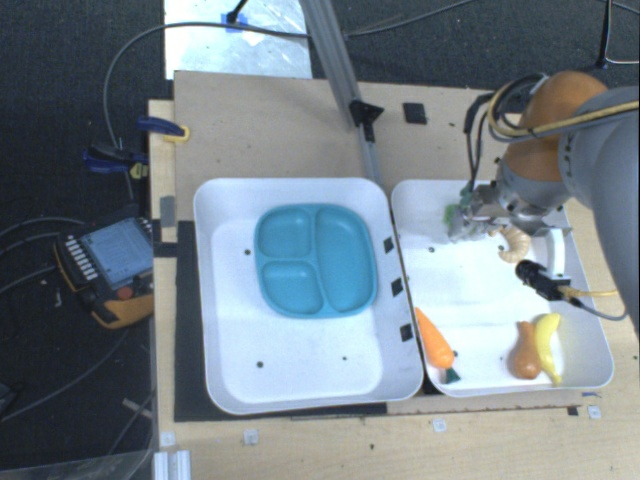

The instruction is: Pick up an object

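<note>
My gripper [468,220] is down in the far part of the right bin [480,298], close to its back left corner. A small green thing [453,211] shows at the gripper's left side, touching or nearly touching it; I cannot tell whether it is held. Just right of the gripper lies a pale tan curved object [517,243]. An orange carrot [432,338] rests against the bin's left wall near the front. A yellow banana [548,346] and a brown-orange fruit [524,354] lie together in the front right corner.
The left bin [230,358] holds a blue divided plate [315,260] in its far half. A slanted grey pole [335,53] stands behind the bins. The arm's orange-banded wrist [560,108] hangs over the right bin's back edge.
</note>
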Robot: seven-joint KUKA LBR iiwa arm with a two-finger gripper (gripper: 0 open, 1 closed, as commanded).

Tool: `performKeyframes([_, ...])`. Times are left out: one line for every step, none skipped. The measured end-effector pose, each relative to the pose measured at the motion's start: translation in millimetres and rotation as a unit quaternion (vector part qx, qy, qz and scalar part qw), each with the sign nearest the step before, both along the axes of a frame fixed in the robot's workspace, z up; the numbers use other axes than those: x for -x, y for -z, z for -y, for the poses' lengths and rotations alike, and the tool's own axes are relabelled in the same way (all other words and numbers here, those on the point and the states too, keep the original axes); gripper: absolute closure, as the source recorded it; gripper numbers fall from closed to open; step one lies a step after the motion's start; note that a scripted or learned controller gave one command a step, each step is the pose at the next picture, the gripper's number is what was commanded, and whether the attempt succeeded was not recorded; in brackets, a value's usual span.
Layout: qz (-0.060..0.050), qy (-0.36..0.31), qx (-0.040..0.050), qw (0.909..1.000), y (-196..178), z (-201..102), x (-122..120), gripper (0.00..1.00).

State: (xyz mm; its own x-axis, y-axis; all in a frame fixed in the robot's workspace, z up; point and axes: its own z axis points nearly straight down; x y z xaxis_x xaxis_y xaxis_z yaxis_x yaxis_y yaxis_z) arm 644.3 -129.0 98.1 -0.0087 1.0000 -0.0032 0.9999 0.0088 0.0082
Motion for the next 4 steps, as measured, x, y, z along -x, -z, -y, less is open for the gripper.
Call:
performKeyframes([0.0, 0.001, -0.0009, 1.0, -65, 0, -6, 1.0])
performKeyframes([0.0, 0.001, -0.0006, 1.0, -118, 8, -14, 1.0])
performKeyframes([0.0, 0.0, -0.0009, 1.0, -173, 8, -15, 1.0])
performKeyframes([-0.004, 0.0, -0.0021, 1.0, -157, -39, -4, 1.0])
